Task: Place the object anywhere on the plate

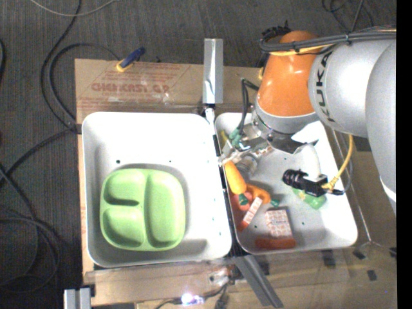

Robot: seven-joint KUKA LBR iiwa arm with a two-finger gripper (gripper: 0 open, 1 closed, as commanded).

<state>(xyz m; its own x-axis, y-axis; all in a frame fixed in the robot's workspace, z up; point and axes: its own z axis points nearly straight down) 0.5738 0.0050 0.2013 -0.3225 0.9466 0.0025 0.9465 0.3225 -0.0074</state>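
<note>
Two white bins sit side by side; the green plate [144,209] lies in the left one. Over the right bin's far-left corner, the gripper [237,152] hangs above an orange carrot [234,177]; its jaw state cannot be told.

The green plate [144,209] looked like smooth matt plastic, and the two white bins [154,126] had a smooth, faintly glossy plastic finish. The arm [351,76] showed glossy grey casing with a shiny orange band [288,82], while brown cardboard [138,85] lay matt under the bins.
</note>
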